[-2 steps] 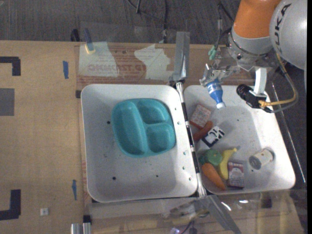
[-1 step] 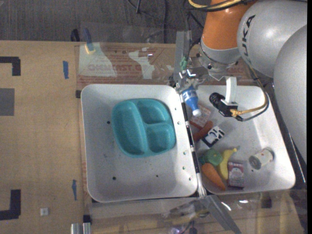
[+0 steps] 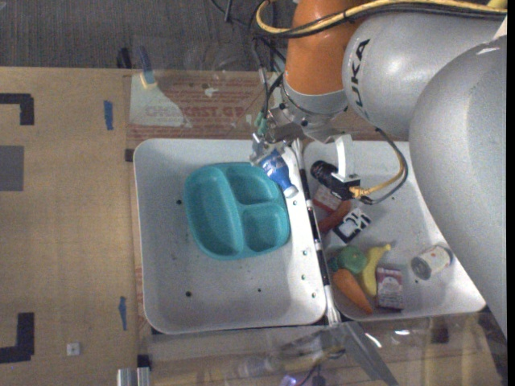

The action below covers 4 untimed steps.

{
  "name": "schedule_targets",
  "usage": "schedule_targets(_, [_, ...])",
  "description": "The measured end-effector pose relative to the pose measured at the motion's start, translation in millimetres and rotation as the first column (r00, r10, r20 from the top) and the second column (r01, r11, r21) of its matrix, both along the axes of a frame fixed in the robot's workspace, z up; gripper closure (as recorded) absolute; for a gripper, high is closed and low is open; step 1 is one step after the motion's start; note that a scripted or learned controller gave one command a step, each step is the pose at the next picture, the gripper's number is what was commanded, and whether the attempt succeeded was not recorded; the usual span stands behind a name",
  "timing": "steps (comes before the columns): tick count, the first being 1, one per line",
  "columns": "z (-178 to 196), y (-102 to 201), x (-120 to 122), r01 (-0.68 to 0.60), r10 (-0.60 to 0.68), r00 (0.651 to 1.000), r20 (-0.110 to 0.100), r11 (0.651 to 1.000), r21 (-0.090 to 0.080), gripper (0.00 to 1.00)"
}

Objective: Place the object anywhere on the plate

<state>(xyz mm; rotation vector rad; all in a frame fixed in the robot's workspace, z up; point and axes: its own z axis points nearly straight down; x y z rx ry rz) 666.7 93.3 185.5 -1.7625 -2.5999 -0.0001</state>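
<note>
Wooden bench (image 3: 64, 215), teal plate (image 3: 233, 211), gripper (image 3: 269, 153) at its corner (arm (image 3: 402, 55) lettered KUKA)

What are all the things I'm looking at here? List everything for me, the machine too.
Bins: 2, white, side by side; left bin, right bin.
Divided plate: 1, teal, in left bin.
Blue-and-white object: 1, at the plate's upper right corner, right under the gripper.
Carrot: 1, orange, right bin, near edge.
Banana: 1, yellow, beside the carrot.
Round green item: 1, right bin.
Small box: 1, red and white, right bin.
Small cylinder: 1, white, right bin.
Black-and-white item: 1, right bin.
Bench: 1, tan.
Arm: 1, grey with an orange band.
Gripper: 1, over the plate's corner.
</note>
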Motion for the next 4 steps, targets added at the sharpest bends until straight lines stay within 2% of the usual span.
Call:
schedule_targets(1, [0, -37, -12, -0.136, 0.136, 0.991, 0.000, 0.991, 0.000, 1.00])
schedule_targets(2, [-1, 21, -17, -0.338, 0.338, 0.941, 0.003, 0.941, 0.000, 1.00])
schedule_targets(3, [-1, 20, -16, -0.336, 0.336, 0.942, 0.004, 0.942, 0.000, 0.00])
schedule_targets(4, [87, 59, -8, -0.125, 0.125, 0.992, 0.007, 0.992, -0.001, 0.00])
